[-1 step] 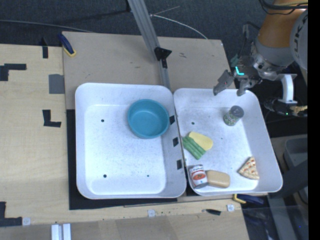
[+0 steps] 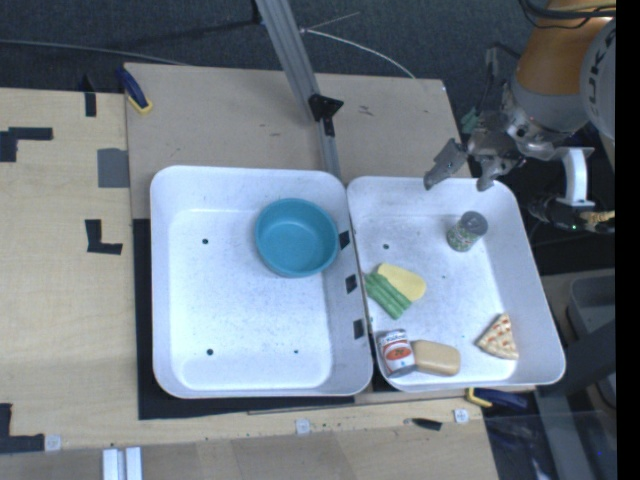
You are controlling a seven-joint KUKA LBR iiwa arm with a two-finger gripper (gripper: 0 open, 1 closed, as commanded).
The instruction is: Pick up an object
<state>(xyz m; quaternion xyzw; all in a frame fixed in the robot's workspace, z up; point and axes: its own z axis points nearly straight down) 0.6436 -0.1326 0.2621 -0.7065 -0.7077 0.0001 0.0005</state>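
Grey metal fingers of the tool [image 2: 463, 167] hang spread apart over the far rim of the right bin [image 2: 533, 298], with nothing between them; the arm [image 2: 560, 58] above carries its orange band, and part of a dark letter shows on its casing at the picture's edge (too cropped to read)

Nearest the tool, just below it inside the right bin, stands a small jar [image 2: 466, 230] with a grey lid, seen almost end-on from above, so it shows no long axis. Further toward the near side, beside the bin's left wall, a yellow piece [image 2: 403, 279] lies touching a green ridged piece [image 2: 383, 294]; both run diagonally, from upper left to lower right. In the near left corner a small can [image 2: 395, 352] with a red and white label lies on its side, its writing too small to make out. A tan, rounded block [image 2: 436, 357] rests touching the can, its long axis running left to right. A pizza slice toy [image 2: 499, 337] sits near the right wall, its tip pointing away from the camera

Left bin [image 2: 190, 298] holds a blue bowl [image 2: 296, 236], upright, close to its far right corner. Both bins sit side by side on the wooden counter [image 2: 60, 298], which carries several black tape marks
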